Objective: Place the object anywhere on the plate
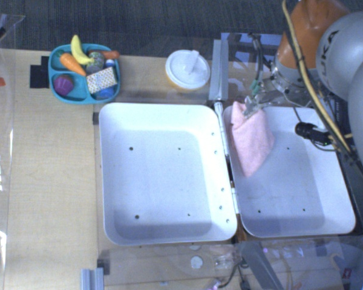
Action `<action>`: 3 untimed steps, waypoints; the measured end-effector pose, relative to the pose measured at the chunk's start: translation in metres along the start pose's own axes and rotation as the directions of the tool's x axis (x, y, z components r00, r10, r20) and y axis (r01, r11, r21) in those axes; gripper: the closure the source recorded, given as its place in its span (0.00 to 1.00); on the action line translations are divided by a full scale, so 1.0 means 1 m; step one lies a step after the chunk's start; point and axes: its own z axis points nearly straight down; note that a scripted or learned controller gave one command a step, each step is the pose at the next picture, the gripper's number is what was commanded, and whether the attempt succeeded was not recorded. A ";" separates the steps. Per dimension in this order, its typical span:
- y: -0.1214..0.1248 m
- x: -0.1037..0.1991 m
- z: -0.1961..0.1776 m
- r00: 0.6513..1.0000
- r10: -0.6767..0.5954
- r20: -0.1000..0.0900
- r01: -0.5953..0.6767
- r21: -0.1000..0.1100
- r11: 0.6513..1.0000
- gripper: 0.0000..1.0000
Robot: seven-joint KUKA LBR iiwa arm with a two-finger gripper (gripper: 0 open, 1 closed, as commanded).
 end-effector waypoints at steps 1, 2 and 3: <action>0.002 0.001 -0.031 1.000 -0.006 0.000 0.006 -0.002 1.000 1.00; 0.001 0.052 -0.041 0.918 -0.397 -0.001 0.397 -0.002 0.918 1.00; 0.009 0.102 -0.033 0.690 -0.724 0.000 0.724 -0.004 0.690 1.00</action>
